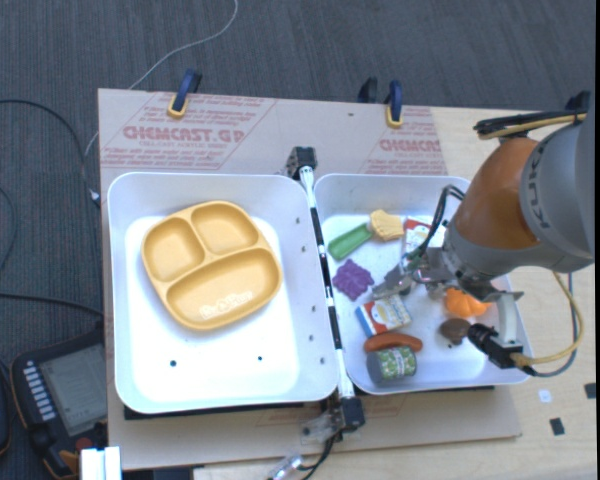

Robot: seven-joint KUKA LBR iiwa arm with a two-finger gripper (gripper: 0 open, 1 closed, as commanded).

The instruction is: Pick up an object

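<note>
My gripper (403,280) is low in the right bin (435,193), near its middle, at the end of the grey arm with the orange band (495,203). It hangs just above a white, red and blue carton (385,315) and to the right of a purple piece (352,278). Around it lie a green piece (349,239), a yellow corn-like piece (385,225), a red and white packet (414,235), a red sausage (392,343), a green can (392,365), an orange object (461,303) and a brown object (453,330). Nothing shows as lifted.
The left bin (150,368) holds a yellow divided plate (212,263). A metal divider rail (320,258) runs between the bins. Clamps (187,85) sit at the board's back edge, and a cable (555,353) loops by the bin's right corner.
</note>
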